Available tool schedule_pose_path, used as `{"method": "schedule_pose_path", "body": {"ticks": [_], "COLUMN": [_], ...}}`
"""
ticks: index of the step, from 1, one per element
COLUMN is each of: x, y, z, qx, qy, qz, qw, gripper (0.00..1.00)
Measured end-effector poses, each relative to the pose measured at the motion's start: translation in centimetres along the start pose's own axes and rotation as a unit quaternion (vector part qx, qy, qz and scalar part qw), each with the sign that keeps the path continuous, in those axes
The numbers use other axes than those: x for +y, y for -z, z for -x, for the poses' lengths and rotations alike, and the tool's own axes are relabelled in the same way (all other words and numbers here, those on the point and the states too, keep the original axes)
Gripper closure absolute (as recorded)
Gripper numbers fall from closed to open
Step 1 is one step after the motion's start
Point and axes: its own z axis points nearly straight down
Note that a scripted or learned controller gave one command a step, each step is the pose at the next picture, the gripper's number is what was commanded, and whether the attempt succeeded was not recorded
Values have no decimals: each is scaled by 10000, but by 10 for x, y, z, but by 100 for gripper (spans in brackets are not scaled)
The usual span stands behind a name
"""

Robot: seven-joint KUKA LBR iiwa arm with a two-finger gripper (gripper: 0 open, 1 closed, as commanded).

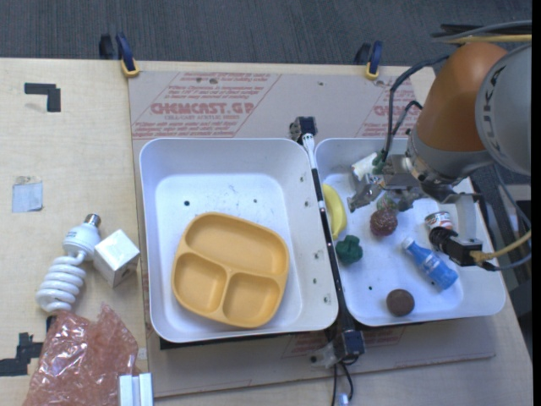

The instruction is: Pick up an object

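A grey carpeted floor (254, 11) runs along the top of the camera view, and below it lies the pale table (68, 176), with a brown printed board (211, 100) clamped under two shallow white bins; the left bin (156, 184) holds a yellow divided tray (230, 269) lying flat toward its near side; the right bin (478, 299) holds the loose objects. In it, a yellow banana-like piece (336, 211) lies against the left wall, a small green object (348, 249) sits just below it, a dark reddish lumpy object (384, 222) rests near the middle, a blue bottle (429, 265) lies tilted to the right, a brown round object (400, 301) sits toward the near edge, and a small canister with a red and white label (439, 222) stands by the right wall. The arm (461, 100) reaches in from the right, its orange band above the right bin; the gripper (379, 189) hangs over the upper middle of that bin, just above the reddish lumpy object; whether it is spread or pressed together I cannot tell, and no object is seen pinched in it. Left of the bins, on the table, lie a spiral light bulb (66, 269), a white cube (117, 256) touching it, and a crumpled pinkish bag (80, 362).
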Motion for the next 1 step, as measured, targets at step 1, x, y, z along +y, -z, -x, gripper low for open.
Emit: {"method": "schedule_pose_path", "body": {"ticks": [1], "x": [16], "y": [-100], "z": [45], "qx": [2], "qy": [-13], "qz": [-8], "qw": [10000], "gripper": [0]}}
